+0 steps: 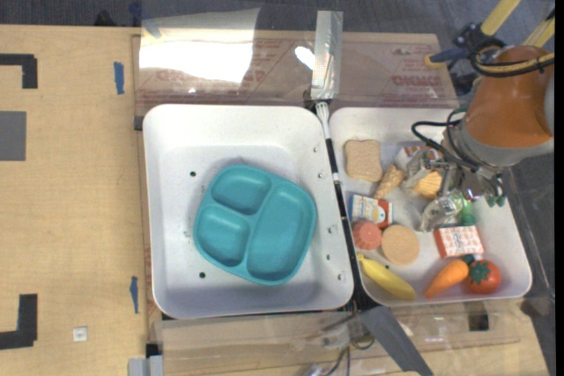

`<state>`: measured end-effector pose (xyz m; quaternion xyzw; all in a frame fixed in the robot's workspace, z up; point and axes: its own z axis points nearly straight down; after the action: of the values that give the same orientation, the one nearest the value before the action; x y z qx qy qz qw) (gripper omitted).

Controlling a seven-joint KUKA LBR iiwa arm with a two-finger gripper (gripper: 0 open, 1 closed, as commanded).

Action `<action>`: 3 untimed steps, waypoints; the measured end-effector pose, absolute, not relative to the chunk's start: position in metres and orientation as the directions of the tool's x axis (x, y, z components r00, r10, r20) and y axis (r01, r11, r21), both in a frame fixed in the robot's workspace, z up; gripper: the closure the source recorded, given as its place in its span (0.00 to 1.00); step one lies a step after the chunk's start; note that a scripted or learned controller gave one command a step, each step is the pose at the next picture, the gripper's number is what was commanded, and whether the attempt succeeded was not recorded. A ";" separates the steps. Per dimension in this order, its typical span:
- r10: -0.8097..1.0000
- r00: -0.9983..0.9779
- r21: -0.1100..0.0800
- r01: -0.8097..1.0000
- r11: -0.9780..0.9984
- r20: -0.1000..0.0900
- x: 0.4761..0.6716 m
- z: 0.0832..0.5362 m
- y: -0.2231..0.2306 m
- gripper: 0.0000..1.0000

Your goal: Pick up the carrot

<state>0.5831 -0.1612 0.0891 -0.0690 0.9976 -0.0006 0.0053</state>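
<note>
I see the carrot [448, 275] wedged btw tomato [484, 276] and carton [458, 239]; gripper [454, 189] (can't tell its state) may snag a neighbour instead.

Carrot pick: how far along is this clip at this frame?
Nothing looks done yet: the carrot lies at the near edge of the right bin, beside the tomato. In hand: the end effector is low over the bin's far side, among other food items, apart from the carrot. Left: move to the carrot, grasp it, lift.
</note>
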 end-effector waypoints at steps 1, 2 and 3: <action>0.162 -0.987 0.001 0.162 0.987 -0.014 0.605 0.089 -0.116 0.00; 0.436 -0.900 0.004 0.436 0.900 -0.012 0.498 0.090 -0.126 0.00; 0.670 -0.742 0.007 0.670 0.742 -0.011 0.598 0.089 -0.119 0.00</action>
<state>0.5979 -0.1195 0.0892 0.3591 0.9333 0.0012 0.0061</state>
